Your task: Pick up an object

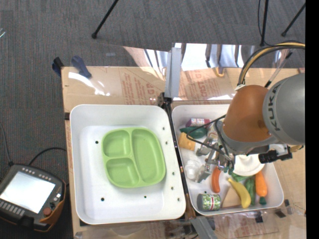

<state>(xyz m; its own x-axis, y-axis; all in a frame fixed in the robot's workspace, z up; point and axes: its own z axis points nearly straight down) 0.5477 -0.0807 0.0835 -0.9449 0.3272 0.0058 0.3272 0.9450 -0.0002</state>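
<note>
My gripper (211, 162) hangs low over the middle of the right bin (277, 197), under the orange wrist band (247, 114). Just below it lies a small orange carrot (216, 181), and a white lump (192, 170) sits to its left. Around it in the same bin are a yellow banana (241, 192), a green can (209, 201), a second orange carrot (260, 184), a white dish (248, 166), a tan-yellow piece (185, 141), a dark green item (194, 131) and a purple-labelled bottle (198, 122). The arm hides part of the bin.
The left bin (84, 133) holds a light green divided plate (133, 157). A upright grey post (172, 76) stands behind the wall between the bins. A teach pendant (30, 197) lies on the floor at lower left. Tripod legs (107, 14) stand at the back.
</note>
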